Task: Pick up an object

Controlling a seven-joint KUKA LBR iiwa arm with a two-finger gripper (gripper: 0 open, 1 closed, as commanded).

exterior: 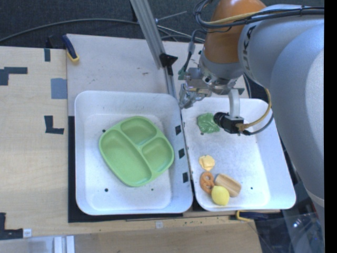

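My gripper [188, 100] hangs over the back left corner of the right bin [263, 194], close to the divider between the bins. Nothing shows between its fingers. A green leafy toy [208, 123] lies just to the right of and in front of the gripper, apart from it. Near the front of the same bin sit a small yellow piece [207, 163], an orange pretzel-like piece [206, 181], a tan block [228, 184] and a yellow lemon [220, 196], clustered together.
The left bin [87, 141] holds a green divided plate [137, 150]. A slanted metal pole [150, 28] rises behind the bins. The arm's large grey body [295, 88] overhangs the right bin's right side. Cables run across the dark back.
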